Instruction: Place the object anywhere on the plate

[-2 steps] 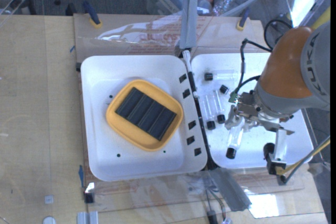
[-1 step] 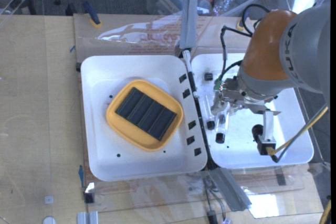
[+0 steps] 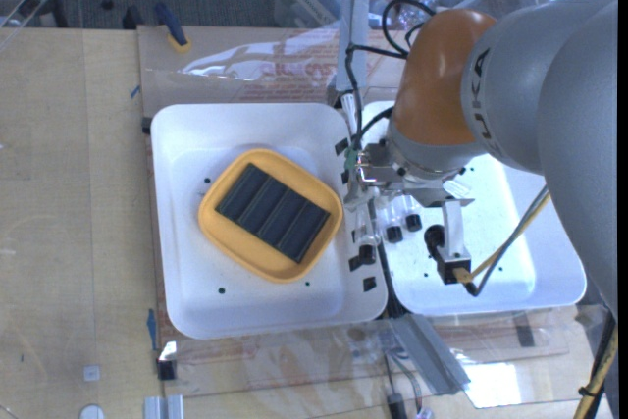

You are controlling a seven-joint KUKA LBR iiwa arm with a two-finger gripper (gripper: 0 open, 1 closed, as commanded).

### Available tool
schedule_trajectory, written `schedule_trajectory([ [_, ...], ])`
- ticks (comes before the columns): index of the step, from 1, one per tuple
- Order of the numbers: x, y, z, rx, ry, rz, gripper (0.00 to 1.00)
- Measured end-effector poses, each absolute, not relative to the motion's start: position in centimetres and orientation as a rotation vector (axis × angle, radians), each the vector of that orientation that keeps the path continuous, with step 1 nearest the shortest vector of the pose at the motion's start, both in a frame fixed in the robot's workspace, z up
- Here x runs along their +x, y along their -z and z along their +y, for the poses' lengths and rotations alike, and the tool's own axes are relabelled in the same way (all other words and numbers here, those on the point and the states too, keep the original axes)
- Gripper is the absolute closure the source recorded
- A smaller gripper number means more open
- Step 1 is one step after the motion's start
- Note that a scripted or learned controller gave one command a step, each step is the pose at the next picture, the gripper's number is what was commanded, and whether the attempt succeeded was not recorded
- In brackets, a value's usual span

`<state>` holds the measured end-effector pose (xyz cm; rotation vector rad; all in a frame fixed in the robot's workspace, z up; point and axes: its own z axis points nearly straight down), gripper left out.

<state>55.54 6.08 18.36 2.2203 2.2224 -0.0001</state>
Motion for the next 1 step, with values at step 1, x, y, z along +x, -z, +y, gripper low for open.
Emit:
schedule_trajectory([
  [1,55.54,-18.38,6.08,2.220,0.000,2.222,0.00],
])
